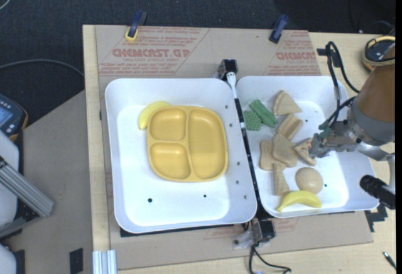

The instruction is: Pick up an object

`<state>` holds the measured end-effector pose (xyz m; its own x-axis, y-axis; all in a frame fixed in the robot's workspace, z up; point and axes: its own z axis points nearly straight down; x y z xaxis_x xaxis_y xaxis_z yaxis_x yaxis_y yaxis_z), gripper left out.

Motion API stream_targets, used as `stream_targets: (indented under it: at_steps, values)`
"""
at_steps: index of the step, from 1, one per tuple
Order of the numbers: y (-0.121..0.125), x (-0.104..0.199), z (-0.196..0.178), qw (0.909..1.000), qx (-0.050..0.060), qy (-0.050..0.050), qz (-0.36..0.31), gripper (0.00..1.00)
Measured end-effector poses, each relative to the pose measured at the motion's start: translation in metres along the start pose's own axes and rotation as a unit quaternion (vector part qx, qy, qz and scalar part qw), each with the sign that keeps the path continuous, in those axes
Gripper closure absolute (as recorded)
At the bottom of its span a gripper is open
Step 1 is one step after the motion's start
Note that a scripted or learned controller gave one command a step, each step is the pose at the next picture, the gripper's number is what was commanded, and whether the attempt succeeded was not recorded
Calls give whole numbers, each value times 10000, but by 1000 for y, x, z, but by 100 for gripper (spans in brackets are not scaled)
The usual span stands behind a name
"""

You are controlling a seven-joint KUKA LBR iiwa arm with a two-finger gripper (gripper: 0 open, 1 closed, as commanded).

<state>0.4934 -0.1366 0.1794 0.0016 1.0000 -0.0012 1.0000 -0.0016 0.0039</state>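
Camera view, gripper among tan pieces, banana

The right bin holds a loose heap of toy food. A green ridged piece lies at its upper left. Tan bread-like wedges and slices crowd the middle, some touching or overlapping. A round beige roll sits below them, just above a yellow banana lying flat near the bin's front edge.
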Motion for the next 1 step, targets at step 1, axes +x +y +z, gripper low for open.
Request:
stream_targets:
  at_steps: [1]
  values:
    - [-14, 80, -5, 10000, 36, 34, -48, 100]
